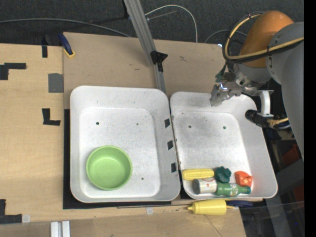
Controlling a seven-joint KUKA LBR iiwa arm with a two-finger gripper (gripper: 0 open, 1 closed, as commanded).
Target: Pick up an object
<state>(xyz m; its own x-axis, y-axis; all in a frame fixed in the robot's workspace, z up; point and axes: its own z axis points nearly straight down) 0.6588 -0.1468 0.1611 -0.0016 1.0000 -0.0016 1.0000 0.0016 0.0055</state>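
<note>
Two white bins are seen side by side on the bench. The arm is seen at the upper right, and the gripper is held over the far rim of the right bin, near its upper right corner. Nothing is seen between its fingers; whether they are spread or closed cannot be told from this slant.

A green bowl is found in the near left corner of the left bin, upright and alone. The other things are gathered along the near wall of the right bin, well apart from the gripper. A yellow corn cob is laid on its side, and just beside it a dark green lump is seen. Below the cob a small can is laid, with a green bottle next to it, also on its side. An orange-red piece is placed at the right end of the group. A yellow bottle is laid outside the bin, just beyond its near rim, on the bench.
</note>
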